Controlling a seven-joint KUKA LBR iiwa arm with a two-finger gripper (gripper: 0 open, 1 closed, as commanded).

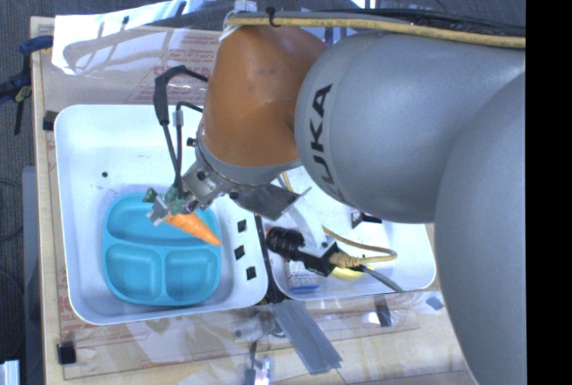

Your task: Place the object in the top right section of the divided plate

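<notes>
Carrot [195,226] over blue plate [165,272], arm [375,124] bent low above

divided plate [161,263] in left bin [80,196], carrot [195,226] on plate

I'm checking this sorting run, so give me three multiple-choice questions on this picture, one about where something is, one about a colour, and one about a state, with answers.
1. Where is the divided plate?
A. In the left bin
B. In the right bin
C. On the bare bench

2. What colour is the divided plate?
A. White
B. Blue
C. Orange

3. How does the toy carrot lie?
A. Standing upright in the right bin
B. Over the plate's upper part, under the gripper
C. Flat on the floor outside both bins

Answers: 1 A, the plate sits on the left bin's white floor. 2 B, it is plainly light blue. 3 B, the orange carrot slants over the plate's upper edge, with its green top at the gripper.
</notes>
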